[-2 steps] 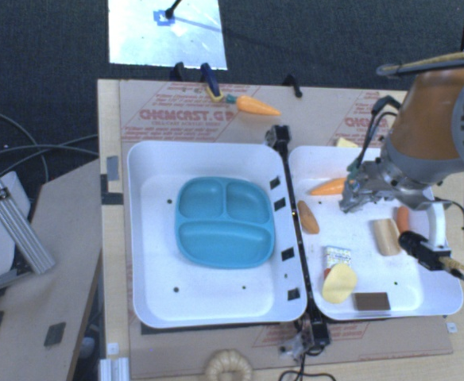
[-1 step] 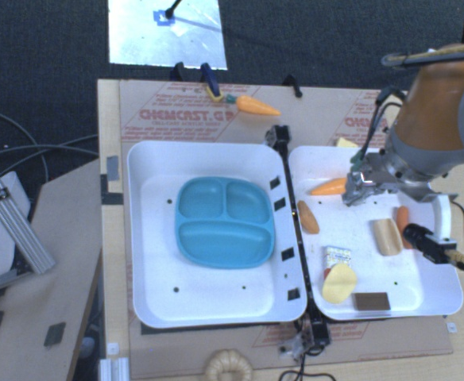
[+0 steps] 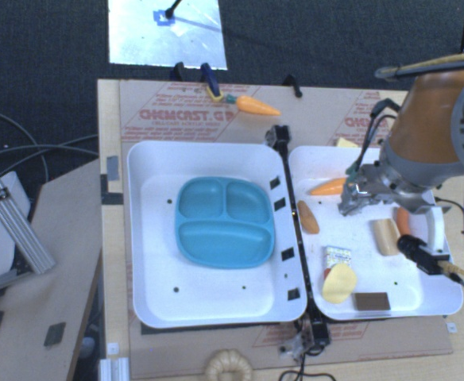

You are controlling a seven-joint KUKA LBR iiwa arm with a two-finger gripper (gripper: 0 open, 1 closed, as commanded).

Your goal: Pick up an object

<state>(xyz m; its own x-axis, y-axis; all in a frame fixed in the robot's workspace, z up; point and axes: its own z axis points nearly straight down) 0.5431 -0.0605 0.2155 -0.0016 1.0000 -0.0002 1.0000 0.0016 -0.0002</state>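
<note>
There are two white bins, a left bin (image 3: 148, 236) and a right bin (image 3: 435, 292). One blue plate (image 3: 224, 222) sits in the left one. There are two carrots: one (image 3: 328, 186) in the right bin, one (image 3: 253, 105) far behind.

arm (image 3: 435, 125): reaching in from right | hand (image 3: 353, 205): pointing down

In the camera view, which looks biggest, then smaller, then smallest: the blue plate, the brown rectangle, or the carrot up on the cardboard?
1. blue plate, by far the largest.
2. carrot on the cardboard.
3. brown rectangle, slightly smaller than the carrot; these two look close, so that order is unsure.
</note>
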